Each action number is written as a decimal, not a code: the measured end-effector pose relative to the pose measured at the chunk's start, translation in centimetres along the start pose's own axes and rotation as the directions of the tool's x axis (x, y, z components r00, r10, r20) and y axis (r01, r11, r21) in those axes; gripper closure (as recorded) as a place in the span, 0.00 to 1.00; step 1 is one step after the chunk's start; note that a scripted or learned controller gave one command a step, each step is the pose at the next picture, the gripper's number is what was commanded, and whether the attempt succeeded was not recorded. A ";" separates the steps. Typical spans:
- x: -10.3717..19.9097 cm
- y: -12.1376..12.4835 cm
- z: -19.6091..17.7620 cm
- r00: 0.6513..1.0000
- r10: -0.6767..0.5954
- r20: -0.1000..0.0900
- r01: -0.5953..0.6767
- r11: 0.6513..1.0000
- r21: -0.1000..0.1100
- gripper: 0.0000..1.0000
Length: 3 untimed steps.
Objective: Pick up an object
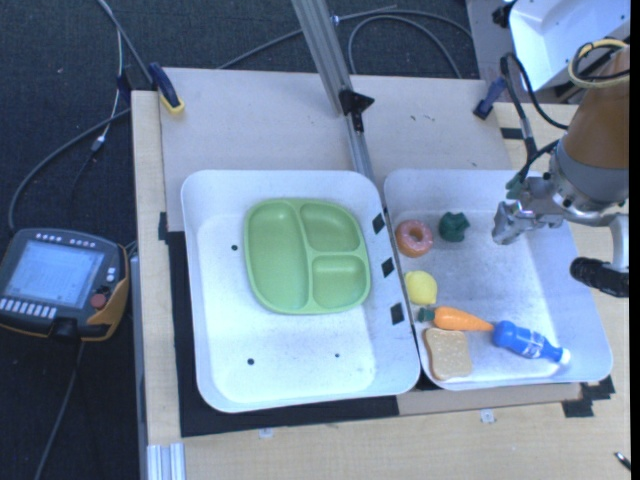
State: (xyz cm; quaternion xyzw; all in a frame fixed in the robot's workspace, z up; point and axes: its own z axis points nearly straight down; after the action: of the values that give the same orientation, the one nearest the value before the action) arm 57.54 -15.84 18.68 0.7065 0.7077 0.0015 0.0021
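The right bin (560,298) holds several toy foods. A pink doughnut (413,236) and a dark green piece (454,226) lie near its far left. Below them sit a yellow lemon (422,288), an orange carrot (462,319), a slice of bread (448,354) and a blue bottle (526,341). My gripper (508,226) hangs over the bin's far right part, to the right of the green piece and apart from it. Nothing shows between its fingers.
The left bin (230,368) carries a green divided plate (306,256). A metal pole (330,48) rises between the bins at the back. A teach pendant (60,283) lies off the bench at left. Blue clamps (166,90) sit at the bench's far corners.
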 end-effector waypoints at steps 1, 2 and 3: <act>0.0 0.1 -2.0 1.000 0.000 0.000 0.000 1.000 0.001 1.00; 5.1 2.1 -2.8 1.000 -0.005 -0.003 0.005 1.000 0.002 1.00; 10.8 2.4 -2.1 1.000 -0.004 -0.003 0.004 1.000 0.007 1.00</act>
State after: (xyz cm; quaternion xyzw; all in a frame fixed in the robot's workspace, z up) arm 59.87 -5.07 20.82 0.7051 0.7091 0.0002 -0.0013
